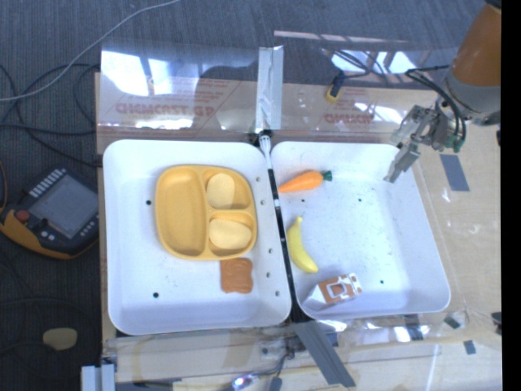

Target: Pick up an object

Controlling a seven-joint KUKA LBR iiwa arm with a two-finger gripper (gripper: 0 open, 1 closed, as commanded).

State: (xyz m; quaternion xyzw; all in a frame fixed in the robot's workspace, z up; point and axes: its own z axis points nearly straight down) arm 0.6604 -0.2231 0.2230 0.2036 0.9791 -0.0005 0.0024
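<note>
We see the gripper hanging over the far right corner of the right bin, its fingers pointing down and left toward the bin floor; whether they are apart or together we cannot tell at this size, and nothing shows between them. Above it the arm rises toward the top right, its orange band just over the grey wrist. In the right bin, an orange carrot with a green tip lies near the far left corner, well apart from the gripper. A yellow banana lies along the bin's left wall, and a small brown-and-white packet sits near the front edge. In the left bin we see a yellow divided tray holding two pale round pieces in its right compartments, with a brown square biscuit-like piece just in front of the tray. On the floor left of the tabletop lies a handheld control pendant.
</note>
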